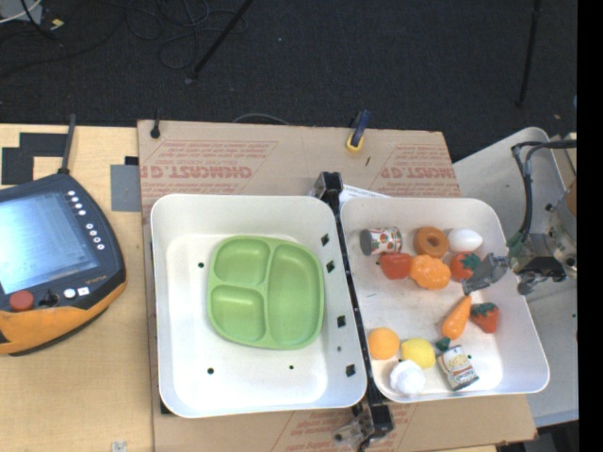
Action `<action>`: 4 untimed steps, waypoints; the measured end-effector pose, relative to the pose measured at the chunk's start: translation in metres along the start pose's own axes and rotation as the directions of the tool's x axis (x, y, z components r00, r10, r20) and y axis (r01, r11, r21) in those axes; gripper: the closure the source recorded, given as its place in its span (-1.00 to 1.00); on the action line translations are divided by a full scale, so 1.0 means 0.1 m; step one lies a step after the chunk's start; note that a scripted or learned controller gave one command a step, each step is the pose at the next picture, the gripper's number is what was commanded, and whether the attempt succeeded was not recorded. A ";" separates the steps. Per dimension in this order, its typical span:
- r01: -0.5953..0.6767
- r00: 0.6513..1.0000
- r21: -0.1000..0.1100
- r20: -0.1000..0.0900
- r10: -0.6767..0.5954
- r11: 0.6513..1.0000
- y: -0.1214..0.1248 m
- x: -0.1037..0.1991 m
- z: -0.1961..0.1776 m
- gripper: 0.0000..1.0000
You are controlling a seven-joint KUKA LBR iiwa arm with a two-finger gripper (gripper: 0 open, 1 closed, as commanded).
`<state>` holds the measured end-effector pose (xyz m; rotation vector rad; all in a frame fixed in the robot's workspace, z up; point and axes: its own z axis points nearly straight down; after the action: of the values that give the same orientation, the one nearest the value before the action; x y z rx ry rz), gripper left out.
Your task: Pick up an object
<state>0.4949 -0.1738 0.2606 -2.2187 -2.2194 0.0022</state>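
Camera view — two shallow white plastic bins side by side on a cardboard-covered bench. The left bin (179, 252) holds a light green divided plastic plate (266, 292), lying flat near its middle.

The right bin (528, 365) holds the toy food. Along its far side, left to right: a small red-and-white can (382, 242) on its side, a brown ring doughnut (431, 242), a white egg (464, 240). Just nearer: a red pepper-like piece (396, 266) touching an orange fruit (430, 273), then a red tomato-like piece (461, 266). Mid-bin: an orange carrot (456, 318), tilted, with a red strawberry (485, 317) just beside it. Near edge: an orange ball (383, 343), a yellow lemon (417, 352), a white round object (408, 379), and a small printed carton (458, 367).

The grey two-finger gripper (487, 273) reaches in from the right edge of the right bin, low over the toys, its tip beside the red tomato-like piece and above the carrot. Nothing is visibly pinched; finger spread — cannot tell.

A teach pendant with an orange casing (52, 266) lies on the bench left of the bins. A yellow-and-blue clamp (357, 132) sits on the cardboard's far edge.
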 end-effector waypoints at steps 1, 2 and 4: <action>0.002 1.000 0.005 -0.002 -0.002 1.000 -0.07 0.03 0.62 -1.00; 0.002 1.000 0.006 -0.003 -0.002 1.000 -0.11 0.12 1.23 -1.00; -0.007 1.000 -0.002 0.000 0.007 1.000 -0.11 0.12 1.62 1.00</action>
<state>0.4838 -0.1621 0.0983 -2.2273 -2.2129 0.0000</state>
